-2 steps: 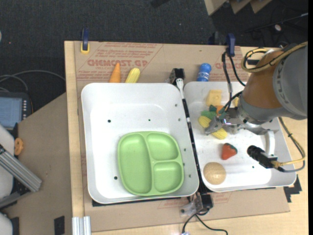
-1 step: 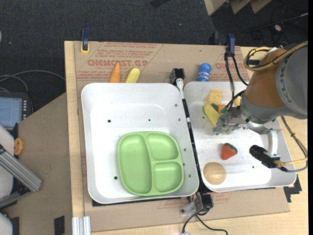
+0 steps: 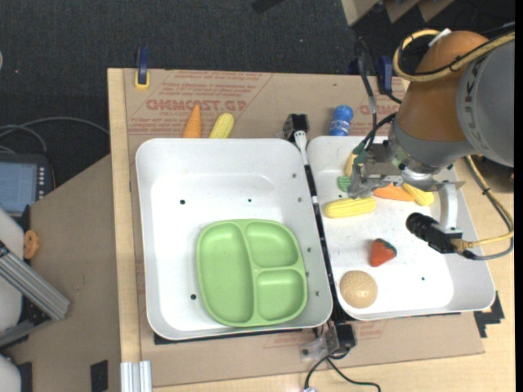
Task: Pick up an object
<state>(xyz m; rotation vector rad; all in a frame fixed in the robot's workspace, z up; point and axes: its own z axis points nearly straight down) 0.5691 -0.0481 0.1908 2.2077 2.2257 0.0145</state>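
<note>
Over the right bin (image 3: 470, 288), near its back-left corner, the arm (image 3: 445, 88) reaches down so that the gripper (image 3: 369, 176) sits low among a cluster of toy food; whether its fingers are spread or pressed together I cannot tell, since the wrist and cabling hide them from above; nothing can be seen held between them. Just in front of the gripper lies a yellow corn cob (image 3: 350, 208), lengthwise across the bin floor; beside the gripper to the right rest an orange carrot-like piece (image 3: 391, 193) and a yellow piece (image 3: 418, 194), close together; nearer the front are a red strawberry (image 3: 382, 253) and a tan round bun (image 3: 358, 288), well apart from the gripper. The left bin (image 3: 163, 219) holds a green divided plate (image 3: 252, 271); on the desk (image 3: 122, 129) behind the bins lie a small carrot (image 3: 192, 122), a small corn piece (image 3: 221, 125) and a blue bottle (image 3: 341, 120). Judging by the low pose, the step in hand looks like the descent or the close onto an item at the back of the right bin, most likely the corn cob or the pieces beside it; the next move calls for a firm close centred on one object, then a straight lift; the crowded pieces could make the grasp slip.
</note>
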